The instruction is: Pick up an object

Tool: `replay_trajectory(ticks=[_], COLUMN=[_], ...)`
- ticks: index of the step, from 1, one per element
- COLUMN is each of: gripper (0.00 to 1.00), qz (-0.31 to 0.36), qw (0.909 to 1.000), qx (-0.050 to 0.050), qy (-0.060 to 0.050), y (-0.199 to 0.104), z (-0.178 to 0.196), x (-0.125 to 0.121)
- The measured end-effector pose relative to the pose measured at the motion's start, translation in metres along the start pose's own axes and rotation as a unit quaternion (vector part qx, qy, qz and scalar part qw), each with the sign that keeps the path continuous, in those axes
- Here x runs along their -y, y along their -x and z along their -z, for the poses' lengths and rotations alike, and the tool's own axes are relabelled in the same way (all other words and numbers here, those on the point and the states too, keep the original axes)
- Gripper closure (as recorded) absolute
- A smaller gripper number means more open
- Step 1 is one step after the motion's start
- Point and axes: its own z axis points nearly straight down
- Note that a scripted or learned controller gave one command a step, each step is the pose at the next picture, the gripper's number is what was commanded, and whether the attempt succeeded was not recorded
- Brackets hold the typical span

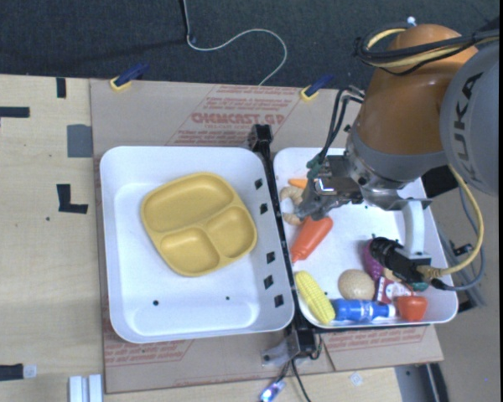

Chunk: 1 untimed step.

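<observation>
Arm [419,99] bends down over right bin [352,224], above carrot [311,236].

Arm housing [478,99], grey part at right: large dark letters, partly cut off, read "KUKA" running vertically. Cardboard sheet [226,115] under the bins: red print, upside down and mirrored-looking, not legible with confidence. No other text was readable.

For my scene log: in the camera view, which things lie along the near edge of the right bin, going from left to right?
Corn cob → potato → blue-and-white bottle → red tomato.
</observation>
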Motion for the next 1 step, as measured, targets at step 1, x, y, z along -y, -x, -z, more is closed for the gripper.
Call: replay_trajectory(ticks=[1], gripper=[1.00], qz=[-0.003], qw=[1.0000], qx=[0.001], qy=[0.001], y=[-0.0235], z=[0.1171], x=[0.0178])
